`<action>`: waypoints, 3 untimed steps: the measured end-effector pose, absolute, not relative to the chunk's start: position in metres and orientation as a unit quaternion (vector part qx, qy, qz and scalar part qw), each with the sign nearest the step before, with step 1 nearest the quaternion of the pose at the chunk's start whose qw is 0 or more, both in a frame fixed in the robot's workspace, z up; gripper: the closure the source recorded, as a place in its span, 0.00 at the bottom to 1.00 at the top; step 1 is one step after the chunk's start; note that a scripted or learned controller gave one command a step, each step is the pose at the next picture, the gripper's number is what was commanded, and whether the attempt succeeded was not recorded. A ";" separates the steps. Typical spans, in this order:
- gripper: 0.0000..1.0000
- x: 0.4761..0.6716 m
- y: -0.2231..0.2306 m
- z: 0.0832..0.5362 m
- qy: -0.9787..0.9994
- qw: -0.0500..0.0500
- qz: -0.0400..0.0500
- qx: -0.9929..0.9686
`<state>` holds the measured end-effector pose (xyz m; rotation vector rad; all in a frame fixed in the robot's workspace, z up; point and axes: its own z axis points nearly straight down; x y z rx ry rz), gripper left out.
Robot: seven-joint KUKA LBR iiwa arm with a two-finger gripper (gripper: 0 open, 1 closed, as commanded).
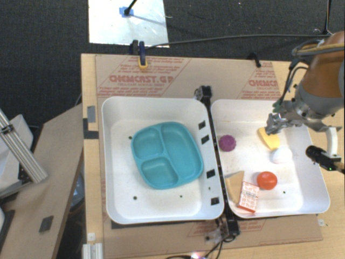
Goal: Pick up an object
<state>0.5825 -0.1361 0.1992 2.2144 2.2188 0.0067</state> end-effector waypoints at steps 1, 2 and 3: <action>1.00 0.584 -0.136 0.235 0.708 0.003 0.002 0.706; 1.00 0.601 -0.077 0.240 0.711 0.001 0.002 0.703; 1.00 0.607 -0.025 0.247 0.711 0.000 0.002 0.703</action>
